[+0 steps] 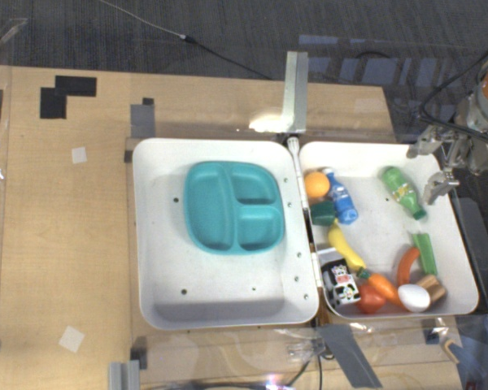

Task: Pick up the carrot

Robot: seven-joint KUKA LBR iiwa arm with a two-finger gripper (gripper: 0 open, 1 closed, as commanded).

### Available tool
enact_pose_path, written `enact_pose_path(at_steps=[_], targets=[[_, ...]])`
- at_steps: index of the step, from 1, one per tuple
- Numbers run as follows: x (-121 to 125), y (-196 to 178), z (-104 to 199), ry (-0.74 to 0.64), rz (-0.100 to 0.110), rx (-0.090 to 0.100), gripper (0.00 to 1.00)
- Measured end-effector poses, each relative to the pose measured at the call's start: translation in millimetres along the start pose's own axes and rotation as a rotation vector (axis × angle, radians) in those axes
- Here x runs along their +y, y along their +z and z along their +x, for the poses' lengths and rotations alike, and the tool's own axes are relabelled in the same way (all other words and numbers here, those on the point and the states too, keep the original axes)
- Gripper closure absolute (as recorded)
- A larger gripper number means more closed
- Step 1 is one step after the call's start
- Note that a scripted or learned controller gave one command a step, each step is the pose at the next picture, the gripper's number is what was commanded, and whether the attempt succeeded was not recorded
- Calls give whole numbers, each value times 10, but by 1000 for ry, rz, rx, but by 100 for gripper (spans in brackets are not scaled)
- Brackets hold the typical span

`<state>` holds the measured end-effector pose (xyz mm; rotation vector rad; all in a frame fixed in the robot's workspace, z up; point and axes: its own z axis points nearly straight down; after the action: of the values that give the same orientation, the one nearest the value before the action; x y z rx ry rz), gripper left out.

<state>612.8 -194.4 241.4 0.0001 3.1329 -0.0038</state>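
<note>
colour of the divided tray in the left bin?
Teal, seen from the camera view: the divided tray sits in the left bin.

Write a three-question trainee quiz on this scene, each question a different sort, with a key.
1. True or false: the carrot lies in the same bin as the teal tray.
2. Multiple choice: what touches the white egg on its far-right side? A) the banana B) a brown block C) the green bottle
3. Fill in: the gripper is at the right bin's far ____ corner.

Key:
1. False; the carrot is in the right bin, the tray in the left bin.
2. B
3. right
</note>
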Motion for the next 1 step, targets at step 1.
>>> enact_pose_path(at_steps=[1], targets=[[115, 1281, 600, -36, -5, 12, 0]])
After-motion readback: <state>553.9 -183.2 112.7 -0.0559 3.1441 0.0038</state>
